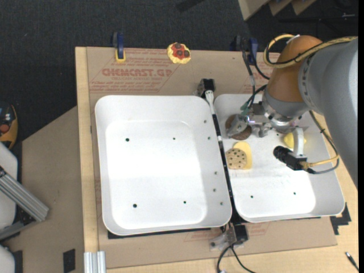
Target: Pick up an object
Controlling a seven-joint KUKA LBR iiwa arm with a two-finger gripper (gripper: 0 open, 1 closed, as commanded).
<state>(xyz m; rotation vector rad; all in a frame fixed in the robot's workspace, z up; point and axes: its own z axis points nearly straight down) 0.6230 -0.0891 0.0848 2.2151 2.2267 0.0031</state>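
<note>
The right bin [284, 201] holds a brown chocolate-coloured ring-shaped piece [238, 127] near its left wall. Just below it lie a chip cookie [238, 160] and a small yellow piece [243, 148] touching the cookie's top. A pale yellow object [296, 140] sits to the right, partly hidden under the wrist. My gripper [254, 121] hangs low over the bin's upper left, right beside the brown piece and touching or nearly touching its right side. Nothing is visibly lifted.
The left bin [159, 164] sits alongside, sharing a black divider strip [219, 147]. A black cable end [288, 157] hangs from the wrist over the right bin. A small red and yellow toy [178, 52] lies on the cardboard behind the bins. Blue clamps [119, 43] hold the board's far edge.
</note>
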